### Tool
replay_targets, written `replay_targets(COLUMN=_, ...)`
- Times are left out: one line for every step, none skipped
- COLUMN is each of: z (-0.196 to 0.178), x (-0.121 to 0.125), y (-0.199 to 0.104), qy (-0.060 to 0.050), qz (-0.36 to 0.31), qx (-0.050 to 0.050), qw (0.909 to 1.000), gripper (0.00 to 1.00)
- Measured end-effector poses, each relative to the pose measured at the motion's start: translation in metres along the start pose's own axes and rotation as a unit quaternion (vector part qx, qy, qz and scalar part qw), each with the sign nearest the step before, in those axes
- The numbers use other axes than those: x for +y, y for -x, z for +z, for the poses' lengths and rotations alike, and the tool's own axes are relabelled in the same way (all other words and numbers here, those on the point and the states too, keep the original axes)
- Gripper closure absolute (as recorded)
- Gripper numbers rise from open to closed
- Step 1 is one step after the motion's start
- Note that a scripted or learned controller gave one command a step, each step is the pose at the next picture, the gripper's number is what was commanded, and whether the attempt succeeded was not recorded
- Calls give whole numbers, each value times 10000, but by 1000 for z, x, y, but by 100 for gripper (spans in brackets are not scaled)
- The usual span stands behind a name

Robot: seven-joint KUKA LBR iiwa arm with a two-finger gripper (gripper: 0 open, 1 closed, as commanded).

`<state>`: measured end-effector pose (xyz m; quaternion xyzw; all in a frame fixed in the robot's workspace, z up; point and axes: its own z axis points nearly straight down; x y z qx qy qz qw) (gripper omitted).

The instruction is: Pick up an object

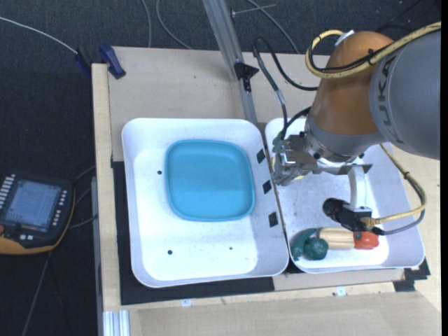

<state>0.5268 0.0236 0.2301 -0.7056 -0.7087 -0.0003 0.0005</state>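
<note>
We see a wooden toy (341,239) with green and red ends lying at the right bin's (402,254) near edge. The gripper (288,165) hangs above that bin's left side; its finger state we cannot tell. A blue plate (210,180) fills the left bin (143,243).

Floor: dark carpet (42,117), my cables (140,5) trailing | Bench: pale wood (175,82) | Left: teach pendant (31,208) | Light: even
</note>
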Motion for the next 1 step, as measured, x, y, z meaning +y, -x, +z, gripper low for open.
replay_targets(z=6, x=-9, y=-48, qy=-1, qz=1, qx=1, qw=10000, gripper=100)
